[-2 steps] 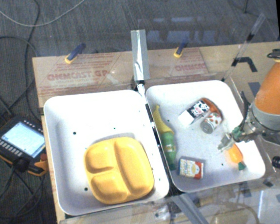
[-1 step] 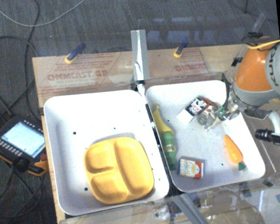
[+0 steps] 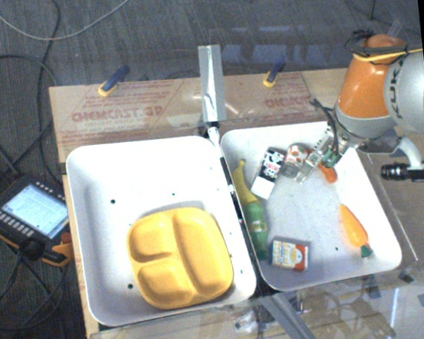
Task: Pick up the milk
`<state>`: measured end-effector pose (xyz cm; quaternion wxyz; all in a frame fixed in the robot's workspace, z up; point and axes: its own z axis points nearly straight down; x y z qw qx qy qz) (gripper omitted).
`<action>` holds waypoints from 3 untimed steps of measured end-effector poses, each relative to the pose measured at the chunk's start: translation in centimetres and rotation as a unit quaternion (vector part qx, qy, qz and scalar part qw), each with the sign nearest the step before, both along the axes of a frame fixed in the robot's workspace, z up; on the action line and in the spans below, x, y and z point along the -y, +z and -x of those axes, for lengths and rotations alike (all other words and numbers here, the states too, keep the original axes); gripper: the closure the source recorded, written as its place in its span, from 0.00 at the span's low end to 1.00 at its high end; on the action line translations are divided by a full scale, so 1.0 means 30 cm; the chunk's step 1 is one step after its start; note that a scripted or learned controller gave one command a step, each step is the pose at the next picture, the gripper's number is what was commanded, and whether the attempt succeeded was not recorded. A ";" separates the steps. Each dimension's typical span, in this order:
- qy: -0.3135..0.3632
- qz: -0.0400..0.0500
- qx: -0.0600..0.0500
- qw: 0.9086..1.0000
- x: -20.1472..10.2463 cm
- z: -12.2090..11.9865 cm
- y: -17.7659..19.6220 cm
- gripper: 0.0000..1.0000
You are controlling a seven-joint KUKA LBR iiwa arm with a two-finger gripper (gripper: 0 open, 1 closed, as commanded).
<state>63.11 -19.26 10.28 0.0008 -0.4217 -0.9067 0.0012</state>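
Pendant: a black and orange handset with a lit screen lies on the floor at the left edge of the frame, cables trailing from it.
Left bin: white and shallow, it fills the left half of the bench and carries a yellow divided tray in its lower middle.
Right bin: the twin of the first, touching it along the centre line.
Banana: yellow, it lies along the right bin's left wall, with a green bottle just below it on the same wall.
Milk: a small carton with black and white patches, lying tilted in the upper middle of the right bin — just left of the gripper and apart from it.
Juice box: red and white, flat near the bin's lower middle.
Gripper: low over the bin's upper part, beside the milk; whether its fingers are spread or closed cannot be told from this angle.
Carrot: orange, near the bin's right wall — a smaller orange piece sits just below the gripper.
Arm: grey with an orange band, entering at the upper right of the frame.
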 end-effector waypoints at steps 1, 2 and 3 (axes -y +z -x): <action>0.012 -0.001 0.002 1.000 -0.215 0.239 0.391 1.00; -0.066 0.000 0.001 0.998 -0.398 0.026 0.595 1.00; -0.066 0.000 0.002 0.998 -0.398 0.026 0.594 0.00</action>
